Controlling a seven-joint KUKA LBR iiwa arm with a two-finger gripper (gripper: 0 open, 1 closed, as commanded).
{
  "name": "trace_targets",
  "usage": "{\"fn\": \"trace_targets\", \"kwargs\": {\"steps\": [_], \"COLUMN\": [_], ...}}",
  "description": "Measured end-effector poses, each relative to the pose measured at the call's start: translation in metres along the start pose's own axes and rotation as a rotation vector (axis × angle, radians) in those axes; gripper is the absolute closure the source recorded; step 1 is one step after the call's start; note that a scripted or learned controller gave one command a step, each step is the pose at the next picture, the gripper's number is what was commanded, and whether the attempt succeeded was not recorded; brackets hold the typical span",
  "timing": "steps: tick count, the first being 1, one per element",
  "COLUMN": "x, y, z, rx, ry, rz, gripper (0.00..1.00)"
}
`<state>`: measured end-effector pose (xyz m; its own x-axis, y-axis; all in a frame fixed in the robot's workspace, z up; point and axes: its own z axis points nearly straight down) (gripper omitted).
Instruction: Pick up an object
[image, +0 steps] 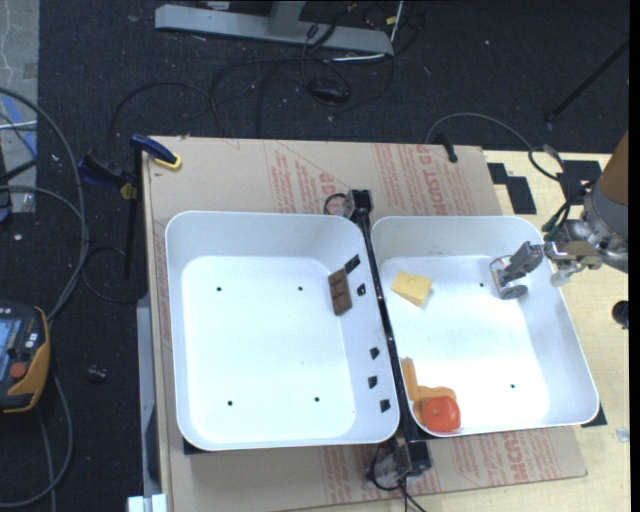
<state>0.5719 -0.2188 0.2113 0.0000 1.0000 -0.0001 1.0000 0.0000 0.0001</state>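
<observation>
My gripper (510, 274) hangs over the upper right part of the right bin (560, 330), at the end of the arm that comes in from the right edge. A yellow wedge-shaped block (412, 289) lies in the same bin, well to the gripper's left and apart from it. At the bin's lower left corner sits a red round object (439, 412), with an orange piece (411, 378) just above it. A brown bar (342, 292) lies in the left bin (200, 330) near its right wall. Nothing shows at the gripper's tip.
The two bins stand side by side on a cardboard sheet (260, 170), joined by a black divider (378, 310) with clips. Cables and a yellow-handled clamp (158, 152) lie beyond the far edge. The arm's wrist (600, 235) hangs over the right bin's right rim.
</observation>
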Motion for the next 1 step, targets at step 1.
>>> {"fn": "trace_targets", "kwargs": {"steps": [1], "x": [0.0000], "y": [0.0002], "z": [-0.0102], "rx": [0.000], "ry": [0.000], "rz": [0.000], "gripper": [1.00]}}
